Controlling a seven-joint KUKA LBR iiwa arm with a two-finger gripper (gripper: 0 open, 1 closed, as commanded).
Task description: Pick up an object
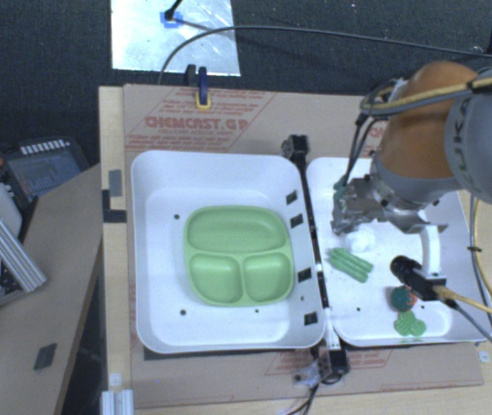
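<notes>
Carrying, on the pale bench (114,266), a brown sheet (228,119) printed with red CHEMCAST lettering, lying flat and covering most of the top. Holding up, on that sheet, two shallow white bins side by side: left bin (146,232) and right bin (323,175), meeting along a seam fitted with black clips. Gripping the sheet's far edge, a yellow and blue clamp (201,89).

green ridged stick (350,264) | flat, slanted | right bin (364,315) | white lump (361,241) just beside

High slanted view over the bench (112,258)
</notes>
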